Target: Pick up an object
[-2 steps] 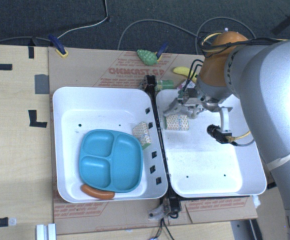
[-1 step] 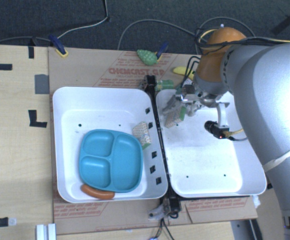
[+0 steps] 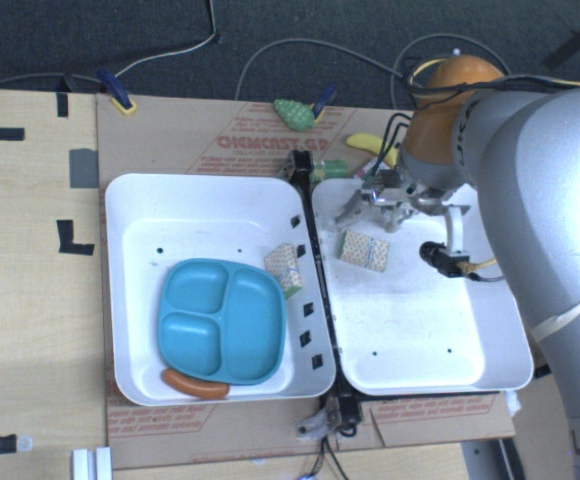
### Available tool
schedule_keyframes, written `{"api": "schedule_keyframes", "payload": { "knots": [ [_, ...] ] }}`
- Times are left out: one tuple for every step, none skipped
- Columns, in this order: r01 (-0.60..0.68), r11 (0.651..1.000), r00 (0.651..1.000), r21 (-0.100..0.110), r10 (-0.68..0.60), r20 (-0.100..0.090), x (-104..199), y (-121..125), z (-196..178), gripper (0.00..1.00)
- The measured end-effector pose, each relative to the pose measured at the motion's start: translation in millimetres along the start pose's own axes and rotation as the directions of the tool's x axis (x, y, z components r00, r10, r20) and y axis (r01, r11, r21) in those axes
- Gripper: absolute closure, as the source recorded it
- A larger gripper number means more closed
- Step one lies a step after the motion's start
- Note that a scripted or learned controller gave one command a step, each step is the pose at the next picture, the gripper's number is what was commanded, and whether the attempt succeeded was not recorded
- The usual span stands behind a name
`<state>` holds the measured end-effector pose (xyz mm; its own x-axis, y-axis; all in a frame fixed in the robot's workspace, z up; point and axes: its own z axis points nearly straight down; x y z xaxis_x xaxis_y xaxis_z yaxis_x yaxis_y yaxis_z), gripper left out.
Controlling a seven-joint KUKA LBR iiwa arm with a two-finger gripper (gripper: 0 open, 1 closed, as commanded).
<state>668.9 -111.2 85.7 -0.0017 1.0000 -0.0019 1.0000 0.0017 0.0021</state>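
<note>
A small patterned square pad (image 3: 365,250) lies flat in the far-left part of the right bin (image 3: 420,368). My gripper (image 3: 373,215) hangs just beyond the pad, near the bin's far wall. It is open, its two thin fingers (image 3: 350,211) spread apart with nothing between them. The left bin (image 3: 135,218) holds a blue divided plate (image 3: 220,320). An orange sausage (image 3: 196,384) lies at the plate's near edge, and a small patterned block (image 3: 285,264) rests by the plate's far-right corner.
The black divider (image 3: 310,268) runs between the two bins. Beyond the bins, on the cardboard, lie a green lump (image 3: 294,113) and a yellow piece (image 3: 368,143). The big grey arm (image 3: 530,188) covers the right bin's right side.
</note>
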Motion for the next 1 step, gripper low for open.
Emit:
{"api": "schedule_keyframes", "payload": {
  "knots": [
    [-0.001,1.0,1.0,0.0,0.001,0.0,15.1,-43.2,-0.4,0.0]
  ]
}}
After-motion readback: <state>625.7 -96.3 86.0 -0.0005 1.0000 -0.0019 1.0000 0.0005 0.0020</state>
